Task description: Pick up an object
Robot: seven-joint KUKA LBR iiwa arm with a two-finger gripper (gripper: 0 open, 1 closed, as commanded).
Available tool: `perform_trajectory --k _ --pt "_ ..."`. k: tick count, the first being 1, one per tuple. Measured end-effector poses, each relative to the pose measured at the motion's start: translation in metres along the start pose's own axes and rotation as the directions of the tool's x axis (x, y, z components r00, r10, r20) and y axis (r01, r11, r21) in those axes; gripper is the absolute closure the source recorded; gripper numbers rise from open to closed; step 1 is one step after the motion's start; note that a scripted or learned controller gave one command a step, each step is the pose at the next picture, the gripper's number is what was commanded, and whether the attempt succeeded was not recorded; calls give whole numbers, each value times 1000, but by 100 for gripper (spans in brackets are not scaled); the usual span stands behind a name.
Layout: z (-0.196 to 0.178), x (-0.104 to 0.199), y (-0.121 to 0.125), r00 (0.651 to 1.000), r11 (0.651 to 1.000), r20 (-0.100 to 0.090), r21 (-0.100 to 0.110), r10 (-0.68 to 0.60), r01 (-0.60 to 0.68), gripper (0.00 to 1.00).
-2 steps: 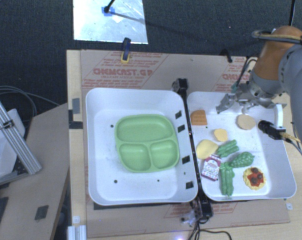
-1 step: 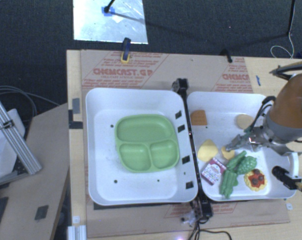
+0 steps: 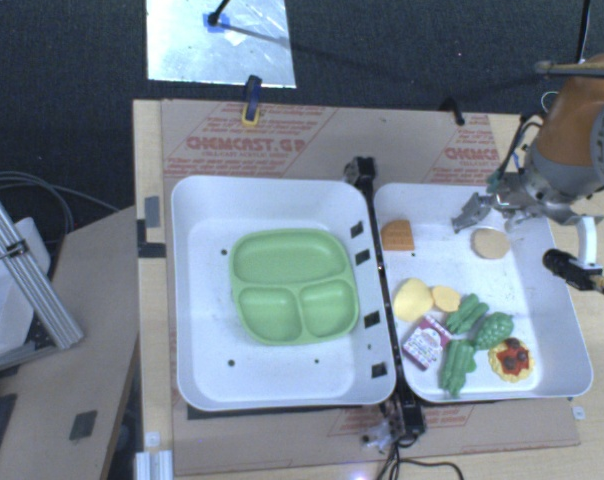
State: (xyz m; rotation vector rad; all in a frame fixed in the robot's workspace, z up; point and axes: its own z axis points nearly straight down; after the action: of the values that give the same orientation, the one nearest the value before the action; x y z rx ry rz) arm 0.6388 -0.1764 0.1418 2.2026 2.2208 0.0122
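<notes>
the arm [image 3: 572, 128] reaches in from the right over the right bin [image 3: 557, 313]. the gripper [image 3: 490, 211] hangs above the bin's upper part; its fingers [image 3: 472, 214] stand apart with nothing between them. a beige disc [image 3: 491, 244] lies just below the fingertips. a brown block [image 3: 398, 235] lies near the bin's left wall. lower down lie a yellow piece [image 3: 413, 299], an orange slice [image 3: 446, 298], green pieces [image 3: 466, 338], a small packet [image 3: 425, 344] and a pizza piece [image 3: 510, 359], grouped close together. the left bin [image 3: 197, 268] holds a green divided tray [image 3: 292, 285].
</notes>
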Motion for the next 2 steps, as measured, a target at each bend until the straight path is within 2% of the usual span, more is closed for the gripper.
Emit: perform_trajectory --k 1,2 --pt "-29 -27 33 1000 1000 0 6 3 -3 0" --pt "61 0 -50 1000 1000 -8 24 8 -8 0"
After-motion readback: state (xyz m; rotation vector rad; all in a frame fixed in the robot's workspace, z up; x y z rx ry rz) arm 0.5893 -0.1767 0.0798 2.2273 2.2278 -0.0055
